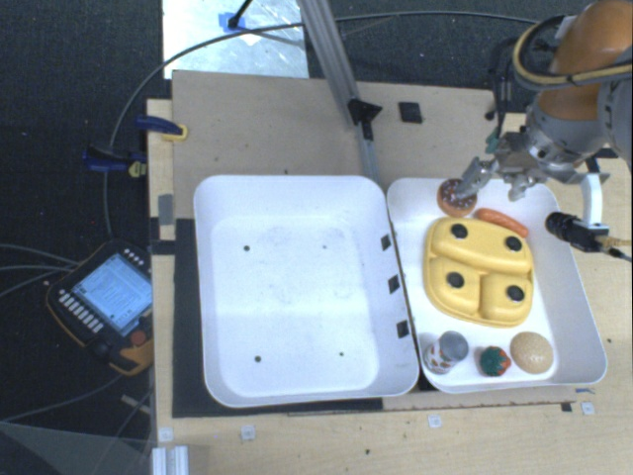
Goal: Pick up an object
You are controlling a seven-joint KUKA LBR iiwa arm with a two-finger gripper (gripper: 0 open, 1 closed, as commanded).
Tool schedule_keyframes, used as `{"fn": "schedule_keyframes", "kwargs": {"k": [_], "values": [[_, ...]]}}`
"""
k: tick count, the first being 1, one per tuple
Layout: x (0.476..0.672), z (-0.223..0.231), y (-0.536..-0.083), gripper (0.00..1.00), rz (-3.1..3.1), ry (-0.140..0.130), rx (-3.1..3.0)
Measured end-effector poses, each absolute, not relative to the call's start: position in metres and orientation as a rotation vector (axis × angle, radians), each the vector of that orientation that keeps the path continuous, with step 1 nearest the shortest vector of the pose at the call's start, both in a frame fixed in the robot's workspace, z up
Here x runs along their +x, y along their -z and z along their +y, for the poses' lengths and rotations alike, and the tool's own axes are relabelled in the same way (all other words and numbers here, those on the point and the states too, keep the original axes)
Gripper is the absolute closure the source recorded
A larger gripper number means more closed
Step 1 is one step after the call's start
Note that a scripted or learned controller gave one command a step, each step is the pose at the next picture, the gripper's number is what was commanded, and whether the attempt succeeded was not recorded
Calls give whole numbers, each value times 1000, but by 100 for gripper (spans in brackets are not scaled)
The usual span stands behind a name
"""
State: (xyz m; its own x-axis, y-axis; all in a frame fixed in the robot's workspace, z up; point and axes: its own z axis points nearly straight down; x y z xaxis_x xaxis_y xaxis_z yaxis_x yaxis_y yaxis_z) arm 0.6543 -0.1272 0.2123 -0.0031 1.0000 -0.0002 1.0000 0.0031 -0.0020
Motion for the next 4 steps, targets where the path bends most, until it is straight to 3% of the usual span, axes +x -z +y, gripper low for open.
{"fn": "schedule_keyframes", "kwargs": {"k": [1,2,3,4], "values": [[650,-126,-150,0,-2222,-4,-2218],[654,-122,-118,0,-2237,18,-2225],[656,-121,-130,100,-2235,29,-2226],[656,-128,-178,100,-2229,6,-2222]]}}
